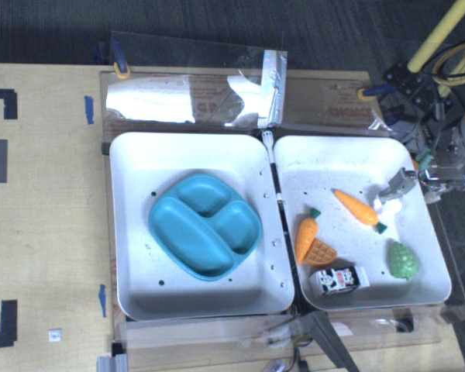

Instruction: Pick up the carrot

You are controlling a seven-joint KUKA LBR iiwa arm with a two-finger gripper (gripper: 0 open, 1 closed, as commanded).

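An orange carrot point(355, 206) lies slantwise in the middle of the right bin point(349, 157), its green end pointing toward the bin's lower right. A second, stubbier carrot point(305, 237) sits near the bin's left wall with its green top pointing up. My gripper point(396, 187) reaches in over the right rim of this bin, just right of the slanted carrot and slightly above it. It is small and partly blurred, and nothing can be seen held in it.
The right bin also holds an orange waffle-like piece point(323, 253), a black-and-white carton point(339, 278) and a green leafy toy point(403, 260). A blue divided plate point(205, 225) sits in the left bin point(132, 169). Cables and a yellow pole point(442, 25) lie at the upper right.
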